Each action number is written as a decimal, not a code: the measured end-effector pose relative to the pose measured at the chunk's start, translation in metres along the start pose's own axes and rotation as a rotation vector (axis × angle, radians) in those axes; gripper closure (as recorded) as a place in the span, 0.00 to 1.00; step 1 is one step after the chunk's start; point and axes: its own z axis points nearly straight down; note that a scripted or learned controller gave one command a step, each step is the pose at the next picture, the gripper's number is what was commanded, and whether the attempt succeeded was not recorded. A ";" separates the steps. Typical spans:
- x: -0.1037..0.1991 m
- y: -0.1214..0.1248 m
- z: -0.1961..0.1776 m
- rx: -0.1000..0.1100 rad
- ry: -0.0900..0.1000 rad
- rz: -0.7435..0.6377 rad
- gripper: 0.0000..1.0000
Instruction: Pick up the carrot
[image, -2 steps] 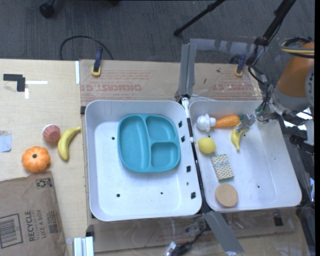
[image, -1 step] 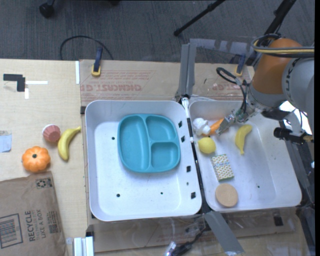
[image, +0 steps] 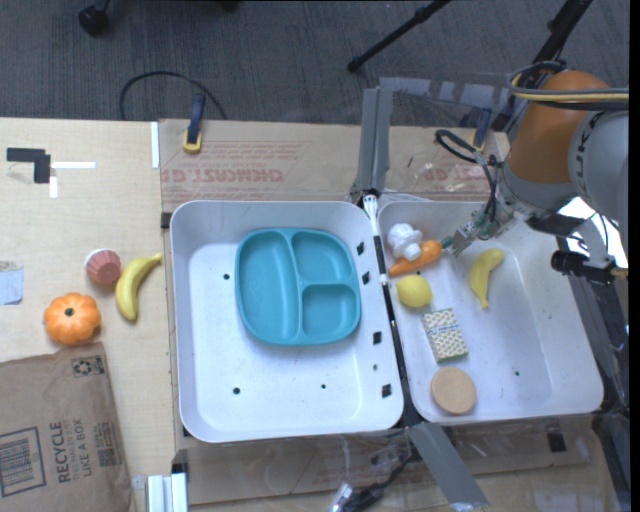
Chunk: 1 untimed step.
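The small orange plastic carrot (image: 416, 258) likely handles light, rigid and slippery; grasp across its thicker middle. The end effector (image: 468, 236) sits at its 2 o'clock; its state cannot be determined.

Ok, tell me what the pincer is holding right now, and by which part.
It cannot be told. The pincer sits right beside the thick end of the carrot in the right bin, but the view does not show the carrot in it.

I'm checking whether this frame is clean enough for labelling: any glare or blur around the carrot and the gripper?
Camera view: light is even and soft; the carrot reads sharp against the right bin. The gripper is small and slightly smeared, so its fingers are hard to read. A bright glare patch sits on the arm.
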 end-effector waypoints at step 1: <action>0.061 0.012 -0.088 0.005 0.005 0.180 1.00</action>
